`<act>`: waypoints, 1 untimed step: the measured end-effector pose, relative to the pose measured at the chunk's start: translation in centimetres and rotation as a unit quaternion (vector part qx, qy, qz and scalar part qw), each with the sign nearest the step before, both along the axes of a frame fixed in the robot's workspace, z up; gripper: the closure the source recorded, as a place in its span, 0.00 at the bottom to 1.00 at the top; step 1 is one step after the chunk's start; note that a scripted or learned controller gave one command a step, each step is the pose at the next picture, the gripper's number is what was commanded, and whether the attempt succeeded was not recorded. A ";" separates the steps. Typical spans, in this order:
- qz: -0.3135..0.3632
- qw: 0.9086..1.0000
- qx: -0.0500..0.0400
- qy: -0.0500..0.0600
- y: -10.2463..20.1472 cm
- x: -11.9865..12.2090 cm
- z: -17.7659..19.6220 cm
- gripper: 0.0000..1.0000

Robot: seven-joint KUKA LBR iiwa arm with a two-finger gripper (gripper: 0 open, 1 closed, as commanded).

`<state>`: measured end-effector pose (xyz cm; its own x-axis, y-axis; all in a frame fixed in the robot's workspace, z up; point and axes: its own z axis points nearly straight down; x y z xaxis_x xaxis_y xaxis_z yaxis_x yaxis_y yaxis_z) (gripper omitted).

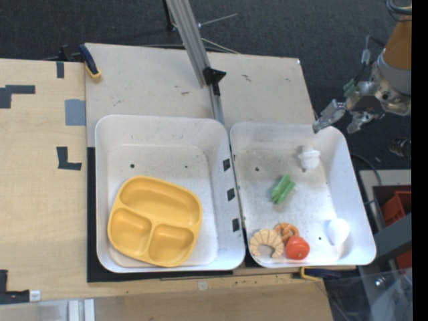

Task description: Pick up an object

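The right bin (251, 146) holds a green vegetable piece (282, 188) in its middle. A small white object (309, 158) lies near its far right corner and a white rounded object (338, 231) near its right wall. A red tomato (297, 248), a tan croissant-like piece (267, 242) and a small brown pretzel (287, 230) crowd the front edge. My gripper (343, 120) hangs above the bin's far right corner, just outside the rim. It stands open with nothing between its fingers. The small white object is the nearest thing to it.
The left bin (160, 136) carries a yellow divided plate (155, 221) at its front left. A grey metal pole (194, 42) slants in from the top and ends between the bins. A wooden bench top (40, 199) lies to the left.
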<state>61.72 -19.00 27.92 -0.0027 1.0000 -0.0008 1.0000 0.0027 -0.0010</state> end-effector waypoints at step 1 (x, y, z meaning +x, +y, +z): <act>0.000 1.000 0.000 0.000 0.0 0.0 0.0 0.00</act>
<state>61.72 -19.01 27.92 -0.0026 1.0000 -0.0011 1.0000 0.0026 -0.0012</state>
